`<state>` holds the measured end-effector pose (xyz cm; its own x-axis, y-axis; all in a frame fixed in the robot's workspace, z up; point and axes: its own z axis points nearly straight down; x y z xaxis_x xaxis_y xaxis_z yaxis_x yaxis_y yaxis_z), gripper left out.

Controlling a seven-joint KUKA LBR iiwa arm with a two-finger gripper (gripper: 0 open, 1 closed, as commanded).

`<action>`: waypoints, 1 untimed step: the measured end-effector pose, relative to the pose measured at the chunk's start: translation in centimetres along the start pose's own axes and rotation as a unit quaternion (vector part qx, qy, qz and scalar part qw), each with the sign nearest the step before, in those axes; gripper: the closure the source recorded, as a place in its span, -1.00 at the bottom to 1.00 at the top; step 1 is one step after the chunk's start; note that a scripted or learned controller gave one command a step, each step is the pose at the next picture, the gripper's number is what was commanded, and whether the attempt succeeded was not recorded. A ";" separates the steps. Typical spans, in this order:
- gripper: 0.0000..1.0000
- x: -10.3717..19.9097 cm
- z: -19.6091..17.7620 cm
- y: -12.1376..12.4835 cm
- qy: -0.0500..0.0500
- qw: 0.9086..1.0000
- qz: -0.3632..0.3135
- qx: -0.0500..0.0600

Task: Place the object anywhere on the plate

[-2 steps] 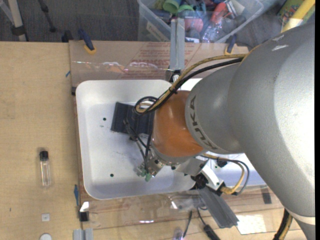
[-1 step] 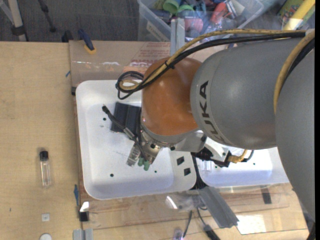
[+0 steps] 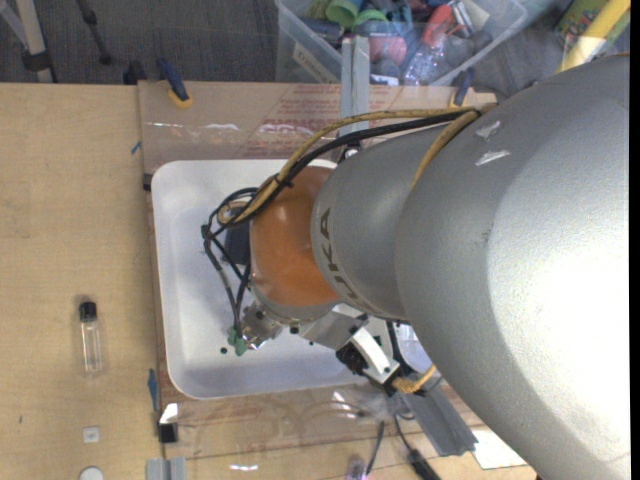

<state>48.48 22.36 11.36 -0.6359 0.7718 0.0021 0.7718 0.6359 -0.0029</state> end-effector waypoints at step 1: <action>1.00 -5.9 -12.9 5.0 -0.001 0.996 0.093 -0.002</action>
<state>56.20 20.98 24.19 -0.4825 0.8759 -0.0008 0.8759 0.4825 0.0006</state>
